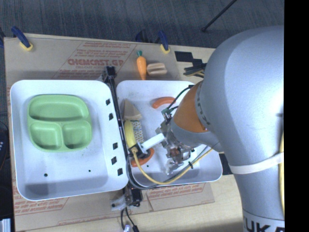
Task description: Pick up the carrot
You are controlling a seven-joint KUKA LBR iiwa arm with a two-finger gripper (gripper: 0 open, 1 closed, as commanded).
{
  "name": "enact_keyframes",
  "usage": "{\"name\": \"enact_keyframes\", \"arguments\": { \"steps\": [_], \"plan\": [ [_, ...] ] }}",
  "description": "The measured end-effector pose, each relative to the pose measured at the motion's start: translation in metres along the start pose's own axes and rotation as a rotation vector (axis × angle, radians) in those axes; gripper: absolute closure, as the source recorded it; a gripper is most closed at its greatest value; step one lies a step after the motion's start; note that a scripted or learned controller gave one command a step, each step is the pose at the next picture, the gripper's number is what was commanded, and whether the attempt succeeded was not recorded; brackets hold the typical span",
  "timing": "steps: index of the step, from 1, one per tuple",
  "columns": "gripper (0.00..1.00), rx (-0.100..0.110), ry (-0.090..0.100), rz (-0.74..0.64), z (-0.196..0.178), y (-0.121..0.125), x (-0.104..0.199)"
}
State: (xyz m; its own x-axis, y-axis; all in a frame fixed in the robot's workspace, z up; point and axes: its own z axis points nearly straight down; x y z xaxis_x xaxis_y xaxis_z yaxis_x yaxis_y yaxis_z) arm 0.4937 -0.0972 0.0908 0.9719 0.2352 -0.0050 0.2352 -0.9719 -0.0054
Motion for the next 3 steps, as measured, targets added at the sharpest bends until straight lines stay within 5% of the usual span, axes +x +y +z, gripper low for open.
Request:
{"name": "enact_keyframes", "arguments": {
  "steps": [1, 2, 3],
  "plan": [
    [0.00, -0.001, 0.002, -0.012, -0.065, 0.063, -0.020],
    [1.00, 0.003, 0.001, -0.018, -0.074, 0.062, -0.019],
    [1.00, 0.000, 0.001, 0.008, 0.000, 0.013, 0.004]
  ]
}}
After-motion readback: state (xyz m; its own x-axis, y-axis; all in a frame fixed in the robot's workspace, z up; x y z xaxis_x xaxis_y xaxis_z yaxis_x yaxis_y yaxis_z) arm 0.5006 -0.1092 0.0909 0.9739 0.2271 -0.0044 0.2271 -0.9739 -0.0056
